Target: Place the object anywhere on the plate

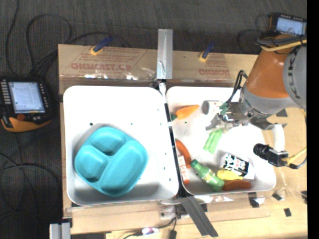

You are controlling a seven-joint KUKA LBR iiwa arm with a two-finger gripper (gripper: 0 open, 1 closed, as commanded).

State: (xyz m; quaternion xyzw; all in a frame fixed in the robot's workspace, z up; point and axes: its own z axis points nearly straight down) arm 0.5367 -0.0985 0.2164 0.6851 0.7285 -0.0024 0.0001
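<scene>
A teal plate (110,161) with three compartments lies in the left bin (99,91), towards its front. Over the middle of the right bin (195,129), my gripper (221,125) reaches in from the right. A light green stick-shaped object (212,141) slants down and to the left from it. The stick's upper end sits between the fingers, which are shut on it. The plate lies well to the left of the gripper, across the wall between the bins.
The right bin holds an orange carrot (187,111) and a white cup (209,106) at the back. A red sausage (183,152), a green bottle (207,173), a black-and-white box (236,165) and a yellow item (227,175) lie at the front.
</scene>
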